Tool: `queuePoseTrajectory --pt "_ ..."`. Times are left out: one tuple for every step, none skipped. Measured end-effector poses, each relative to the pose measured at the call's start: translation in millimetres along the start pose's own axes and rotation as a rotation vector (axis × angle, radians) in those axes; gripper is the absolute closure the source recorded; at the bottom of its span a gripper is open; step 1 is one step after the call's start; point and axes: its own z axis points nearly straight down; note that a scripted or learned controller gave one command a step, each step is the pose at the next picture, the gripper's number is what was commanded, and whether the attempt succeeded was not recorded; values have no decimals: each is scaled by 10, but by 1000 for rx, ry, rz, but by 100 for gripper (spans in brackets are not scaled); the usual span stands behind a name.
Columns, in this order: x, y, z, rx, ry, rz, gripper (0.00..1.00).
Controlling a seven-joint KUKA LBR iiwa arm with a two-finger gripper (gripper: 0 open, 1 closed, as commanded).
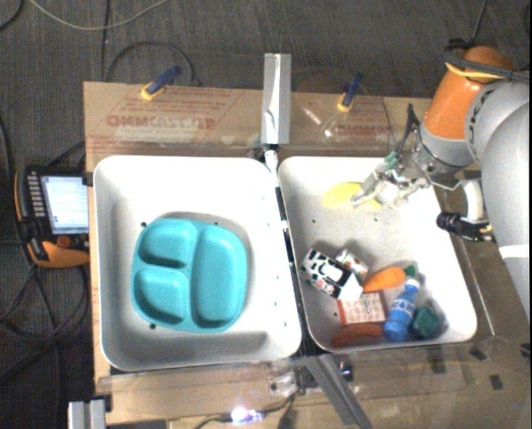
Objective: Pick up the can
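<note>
A small can (330, 273) with a black-and-white label lies on its side in the right bin (426, 239), near the bin's left wall. My gripper (379, 189) hangs over the far part of that bin, well up and to the right of the can. It sits just beside a yellow object (341, 194) and holds nothing that I can see.
Around the can lie an orange carrot (386, 280), a red-and-white box (362, 310), a blue bottle (400, 311), a green item (429, 320) and a red sausage shape (355, 334). The left bin (114, 204) holds a teal divided plate (192, 273).
</note>
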Motion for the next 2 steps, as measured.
queuePoseTrajectory --pt "271 -548 -166 -18 -12 378 0" --pt "439 -570 33 -33 -15 578 0"
